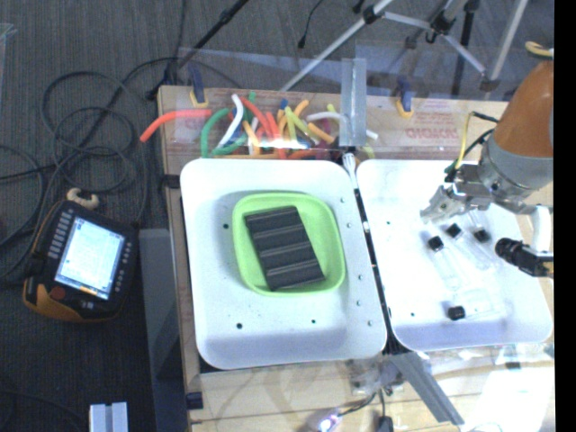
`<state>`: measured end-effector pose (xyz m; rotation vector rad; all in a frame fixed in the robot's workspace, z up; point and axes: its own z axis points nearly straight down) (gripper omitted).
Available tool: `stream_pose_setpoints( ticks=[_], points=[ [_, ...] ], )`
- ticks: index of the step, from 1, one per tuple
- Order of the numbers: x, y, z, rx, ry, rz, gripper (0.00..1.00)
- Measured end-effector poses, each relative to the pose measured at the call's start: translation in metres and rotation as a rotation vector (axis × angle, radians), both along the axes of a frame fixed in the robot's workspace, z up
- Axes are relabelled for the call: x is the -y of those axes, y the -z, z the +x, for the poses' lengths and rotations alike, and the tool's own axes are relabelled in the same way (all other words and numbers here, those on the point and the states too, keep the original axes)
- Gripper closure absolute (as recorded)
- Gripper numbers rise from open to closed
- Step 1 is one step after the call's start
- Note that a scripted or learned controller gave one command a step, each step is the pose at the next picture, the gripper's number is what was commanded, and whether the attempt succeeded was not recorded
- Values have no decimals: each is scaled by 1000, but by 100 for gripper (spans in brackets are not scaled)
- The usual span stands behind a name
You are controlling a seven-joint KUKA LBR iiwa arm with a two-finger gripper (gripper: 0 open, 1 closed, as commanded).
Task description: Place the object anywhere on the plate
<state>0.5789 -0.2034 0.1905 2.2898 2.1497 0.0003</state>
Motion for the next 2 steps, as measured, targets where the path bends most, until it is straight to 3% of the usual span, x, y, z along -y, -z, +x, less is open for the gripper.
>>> stream_pose_setpoints(
  ticks=[1, 2],
  points=[
    [0, 0, 0, 0, 0, 0, 0],
    [17, -117, -7, 2, 15, -3, 0]
  ],
)
